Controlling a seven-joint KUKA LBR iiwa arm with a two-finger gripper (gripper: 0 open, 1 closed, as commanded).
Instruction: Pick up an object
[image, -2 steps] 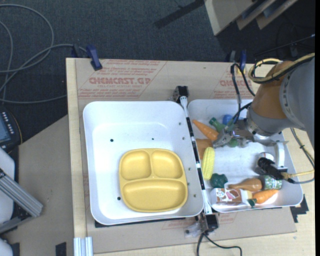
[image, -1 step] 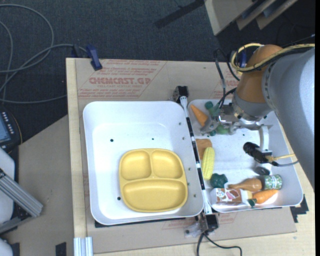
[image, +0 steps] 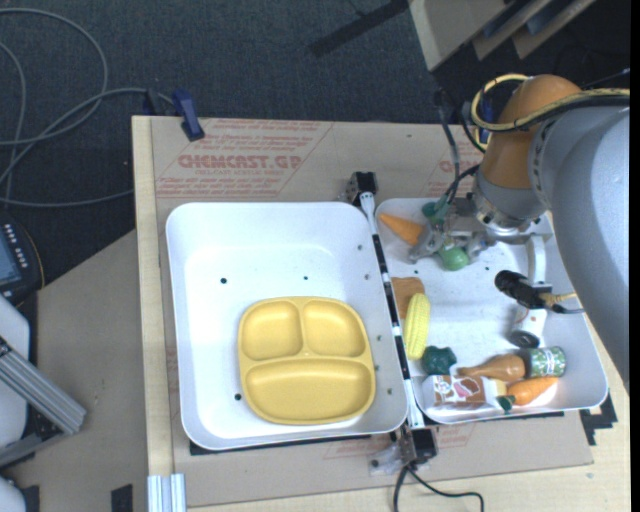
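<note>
Arm (image: 560, 150) bent low, claw (image: 452, 240) over right bin's (image: 590, 385) green ball (image: 454, 257)

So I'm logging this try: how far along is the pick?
Nothing looks lifted yet. The tool is down in the right bin, right at a small green object, with an orange piece beside it; whether it grips anything is unclear. The corn and bottle lie untouched. Grasping and lifting remain.

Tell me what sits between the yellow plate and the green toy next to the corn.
In the camera view, the bins' adjoining white walls and the corn cob lie between the yellow plate and the green toy.
</note>
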